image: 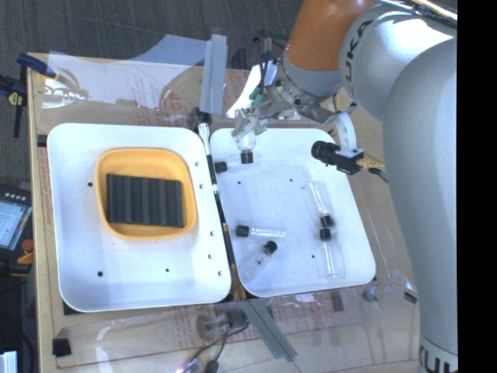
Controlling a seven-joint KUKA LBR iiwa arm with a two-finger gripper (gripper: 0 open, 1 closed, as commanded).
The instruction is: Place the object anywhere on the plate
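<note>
1. Nearest, the front strip of the wooden worktop [155, 340] carries loose cables and a grey metal strip [272, 334].
2. The right bin [357, 266] holds clear vials with black caps, all apart from the plate. One vial [264, 256] lies tilted near the front wall. A second vial [261, 230] lies crosswise just behind it.
3. Towards the bin's right side a long vial [331, 256] lies pointing front to back. A fourth vial [320, 199] lies just behind it, almost in line with it.
4. The left bin [78, 278] holds the yellow plate [144, 160], which has a dark ribbed panel [146, 200] in its middle. No vial lies on the plate.
5. A small black piece [220, 166] lies by the right bin's left wall.
6. Further back, a fifth vial [247, 156] stands near-upright, cap downward, over the far part of the right bin. Its clear top reaches up to the jaws. I cannot tell whether the jaws are open, closed or gripping it.
7. The arm [404, 130], with its orange band [322, 22], comes in from the right above that corner.
8. Farthest, a grey upright bar [213, 72] stands behind the gap between the bins.
</note>
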